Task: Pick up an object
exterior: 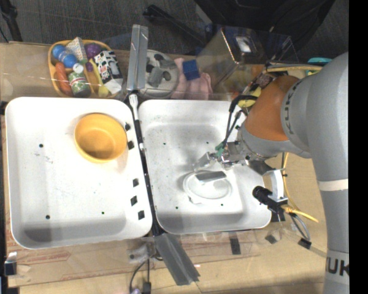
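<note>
Right bin (pixel 172 127) — gripper (pixel 210 161) just above white dish (pixel 207 187).

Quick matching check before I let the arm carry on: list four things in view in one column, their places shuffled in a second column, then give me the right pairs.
Things:
1. yellow bowl
2. white dish
3. gripper
4. basket of small items

Places:
A. on the bench behind the left bin
B. in the left bin, toward its far side
C. over the right bin, just above the dish
D. on the right bin's floor, near its front

Pairs: 1-B, 2-D, 3-C, 4-A
</note>
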Controlling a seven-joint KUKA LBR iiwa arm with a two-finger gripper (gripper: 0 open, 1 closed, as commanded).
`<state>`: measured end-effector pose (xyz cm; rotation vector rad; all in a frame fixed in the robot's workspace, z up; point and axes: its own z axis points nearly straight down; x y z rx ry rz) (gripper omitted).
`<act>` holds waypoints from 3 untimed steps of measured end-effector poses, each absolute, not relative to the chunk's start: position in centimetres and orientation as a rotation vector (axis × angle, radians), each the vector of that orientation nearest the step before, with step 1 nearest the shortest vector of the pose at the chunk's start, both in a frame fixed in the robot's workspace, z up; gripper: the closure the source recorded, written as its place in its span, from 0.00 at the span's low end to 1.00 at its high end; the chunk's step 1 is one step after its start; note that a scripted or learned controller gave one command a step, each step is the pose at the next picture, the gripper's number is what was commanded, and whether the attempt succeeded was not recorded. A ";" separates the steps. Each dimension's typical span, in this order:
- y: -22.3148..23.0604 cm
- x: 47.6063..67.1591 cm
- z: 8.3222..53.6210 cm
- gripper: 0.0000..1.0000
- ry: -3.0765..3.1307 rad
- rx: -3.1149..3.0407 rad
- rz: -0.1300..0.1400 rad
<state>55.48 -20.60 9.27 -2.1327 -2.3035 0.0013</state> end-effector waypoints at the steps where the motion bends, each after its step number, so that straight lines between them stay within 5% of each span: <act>1: -20.5 55.5 10.2 1.00 -2.306 -2.127 0.003; 2: -20.5 55.5 10.2 0.00 -2.307 -2.126 0.003; 3: -20.9 63.4 9.2 0.00 -2.263 -2.177 0.002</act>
